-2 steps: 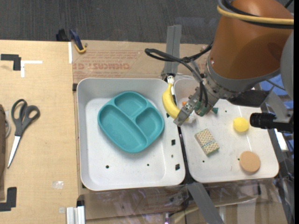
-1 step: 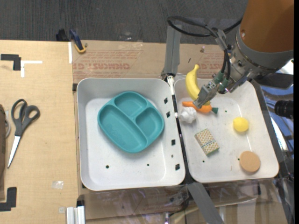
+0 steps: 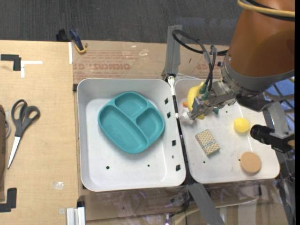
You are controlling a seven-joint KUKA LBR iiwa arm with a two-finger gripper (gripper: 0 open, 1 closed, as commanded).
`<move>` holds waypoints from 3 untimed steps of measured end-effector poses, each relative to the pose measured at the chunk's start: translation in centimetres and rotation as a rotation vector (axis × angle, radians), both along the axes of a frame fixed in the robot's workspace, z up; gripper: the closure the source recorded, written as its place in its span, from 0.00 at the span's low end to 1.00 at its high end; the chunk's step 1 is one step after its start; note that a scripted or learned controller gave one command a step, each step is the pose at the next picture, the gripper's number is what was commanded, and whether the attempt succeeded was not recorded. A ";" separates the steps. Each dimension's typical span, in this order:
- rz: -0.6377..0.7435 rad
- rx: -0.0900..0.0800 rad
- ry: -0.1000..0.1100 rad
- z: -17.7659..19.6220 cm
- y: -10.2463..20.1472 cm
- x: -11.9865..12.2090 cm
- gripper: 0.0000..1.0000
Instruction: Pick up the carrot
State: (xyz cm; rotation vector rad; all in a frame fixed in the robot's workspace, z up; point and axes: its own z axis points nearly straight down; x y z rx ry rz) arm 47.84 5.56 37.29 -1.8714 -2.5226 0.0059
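Observation:
A small orange bit of the carrot [image 3: 186,104] shows at the left rear of the right bin [image 3: 225,172], close to the bin's left wall. Most of it is hidden by the gripper. My gripper [image 3: 196,110] hangs low right over that spot, under the big orange and grey wrist. A yellow banana [image 3: 192,93] lies just behind the gripper, touching or nearly touching it. Whether the carrot sits inside the gripper I cannot tell.
A yellow lemon [image 3: 241,125], a speckled tan block [image 3: 207,142] and a round tan cookie [image 3: 251,162] lie in the right bin. A teal divided plate [image 3: 131,121] sits in the left bin [image 3: 93,172]. Scissors [image 3: 19,121] lie on the bench at far left.

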 end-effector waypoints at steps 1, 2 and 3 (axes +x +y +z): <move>0.690 0.004 0.001 -18.0 -4.3 -0.1 1.00; 0.502 0.003 0.000 -18.2 -2.0 0.0 1.00; 0.454 0.002 -0.001 -10.8 2.6 0.8 1.00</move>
